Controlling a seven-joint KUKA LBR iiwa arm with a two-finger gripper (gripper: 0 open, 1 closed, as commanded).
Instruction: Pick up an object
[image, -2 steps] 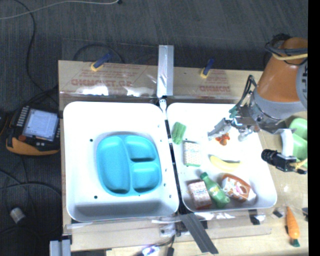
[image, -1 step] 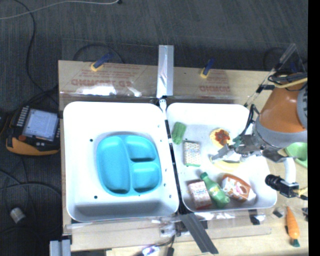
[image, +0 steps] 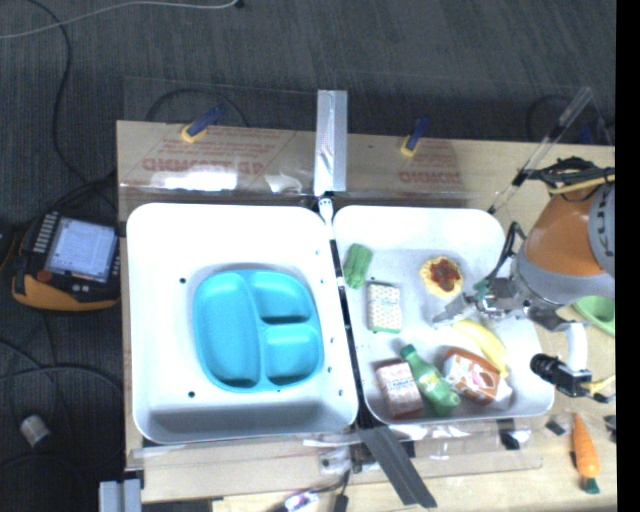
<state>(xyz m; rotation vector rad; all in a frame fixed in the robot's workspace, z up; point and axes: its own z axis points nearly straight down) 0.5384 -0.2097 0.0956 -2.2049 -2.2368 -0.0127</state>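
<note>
Gripper at right bin's right side, finger state unreadable | above banana, beside pizza slice | blue tray in left bin

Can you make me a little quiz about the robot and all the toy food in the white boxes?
1. True or false: the blue tray lies in the left bin.
2. Which thing lies closest to the gripper? A) the green bottle B) the banana C) the green pepper
3. Fill in the word: the little pizza lies in the ____ bin.

Key
1. True. The tray sits in the middle of the left bin.
2. B. The banana lies right beside the gripper, which is low in the right bin.
3. Right, near that bin's far side.
</note>
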